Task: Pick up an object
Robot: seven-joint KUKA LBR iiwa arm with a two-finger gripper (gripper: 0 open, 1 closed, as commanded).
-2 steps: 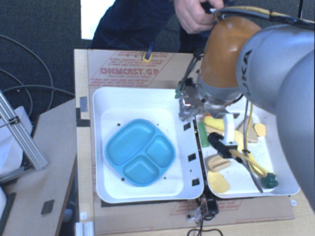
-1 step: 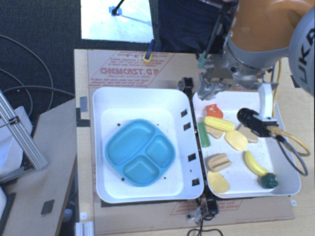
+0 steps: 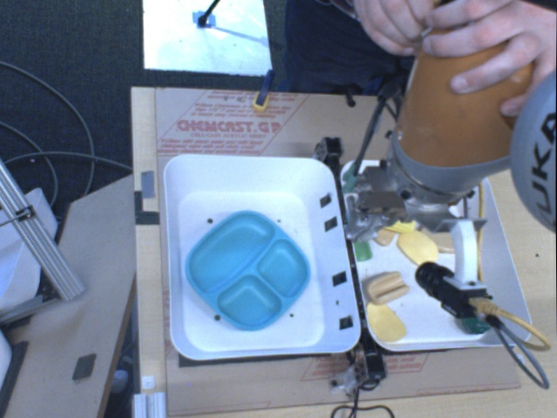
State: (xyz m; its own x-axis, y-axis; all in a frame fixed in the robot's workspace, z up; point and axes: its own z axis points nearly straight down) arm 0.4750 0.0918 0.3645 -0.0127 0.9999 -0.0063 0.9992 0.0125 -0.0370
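My gripper (image 3: 376, 219) hangs low over the left part of the right white bin (image 3: 503, 259), under the orange band of the arm (image 3: 457, 103). Just beside it lie a yellow flat piece (image 3: 419, 247) and a small green piece (image 3: 362, 252). A tan block (image 3: 385, 286) and another yellow piece (image 3: 385, 322) rest nearer the bin's front. The arm's body hides the bin's back half. Nothing can be made out inside the gripper.
The left white bin (image 3: 191, 190) holds a blue divided plate (image 3: 249, 269). Two human hands (image 3: 435, 16) rest on the arm's orange band. A black unit with a yellow cable (image 3: 448, 293) and a white bracket (image 3: 466, 251) hang off the wrist over the right bin.
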